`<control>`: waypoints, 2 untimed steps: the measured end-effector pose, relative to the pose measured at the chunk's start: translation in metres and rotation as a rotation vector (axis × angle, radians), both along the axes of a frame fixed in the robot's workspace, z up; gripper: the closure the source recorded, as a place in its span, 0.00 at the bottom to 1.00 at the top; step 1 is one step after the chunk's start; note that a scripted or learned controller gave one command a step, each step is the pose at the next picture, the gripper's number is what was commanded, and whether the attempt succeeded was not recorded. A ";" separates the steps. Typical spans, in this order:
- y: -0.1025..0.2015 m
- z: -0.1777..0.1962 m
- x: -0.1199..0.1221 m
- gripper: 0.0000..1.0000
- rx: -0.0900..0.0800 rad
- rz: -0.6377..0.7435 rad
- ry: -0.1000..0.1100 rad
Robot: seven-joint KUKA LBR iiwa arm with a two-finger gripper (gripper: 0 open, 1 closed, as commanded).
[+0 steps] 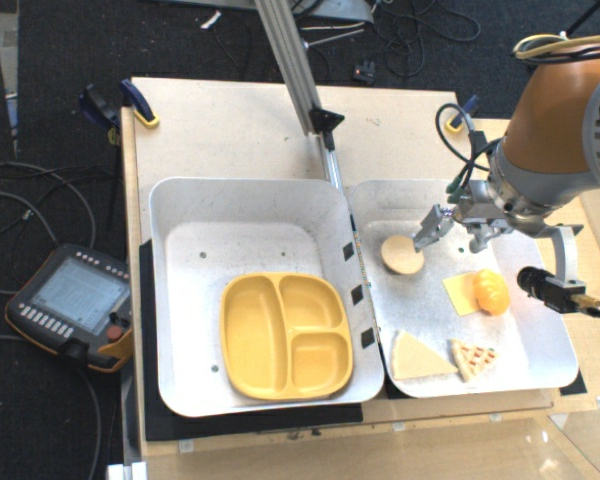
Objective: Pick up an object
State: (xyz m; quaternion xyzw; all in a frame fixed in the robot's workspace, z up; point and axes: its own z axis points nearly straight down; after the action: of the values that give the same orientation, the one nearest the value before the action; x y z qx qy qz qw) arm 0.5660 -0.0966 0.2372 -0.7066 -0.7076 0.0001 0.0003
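You have open floor in the right bin (540, 363) behind the round cookie (402, 256), toward its far wall. The gripper (450, 226) hangs just beside the cookie's right edge, fingers spread, gripping nothing. Nearer you lie the yellow slice (461, 294) and orange fruit (491, 292).
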 end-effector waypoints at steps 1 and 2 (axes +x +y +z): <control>0.000 0.000 0.000 0.00 0.000 -0.001 0.000; 0.002 -0.043 0.000 0.00 0.000 -0.002 0.005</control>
State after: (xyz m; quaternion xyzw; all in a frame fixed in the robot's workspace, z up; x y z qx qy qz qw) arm 0.5659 -0.0946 0.1940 -0.7072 -0.7071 0.0017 0.0019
